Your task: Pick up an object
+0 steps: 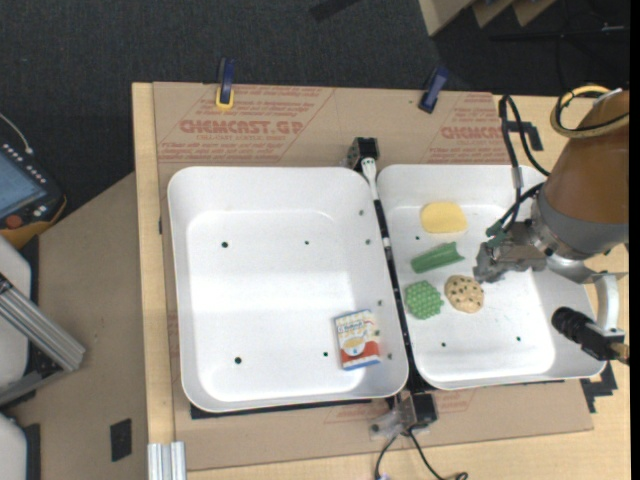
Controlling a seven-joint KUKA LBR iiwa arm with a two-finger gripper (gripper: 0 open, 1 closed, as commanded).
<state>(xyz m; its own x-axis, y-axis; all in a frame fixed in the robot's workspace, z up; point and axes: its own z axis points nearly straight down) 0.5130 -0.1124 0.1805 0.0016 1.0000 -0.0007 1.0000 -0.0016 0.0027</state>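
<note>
The right bin (500, 363) holds a yellow lump (443, 217), a green bar (436, 259), a round green knobbly piece (423, 299) and a tan speckled cookie (464, 293). A small carton with red and blue print (357, 339) lies in the left bin (250, 298), near its front right corner. My gripper (489, 266) hangs over the right bin, just above and to the right of the cookie and to the right of the green bar. The wrist hides its tip, and nothing shows in its grasp.
The grey and orange arm (590, 188) covers the right bin's right side. Black cables (515, 148) run down to the wrist. A black divider (385, 243) runs between the bins. Clamps (225, 83) sit on the cardboard's far edge.
</note>
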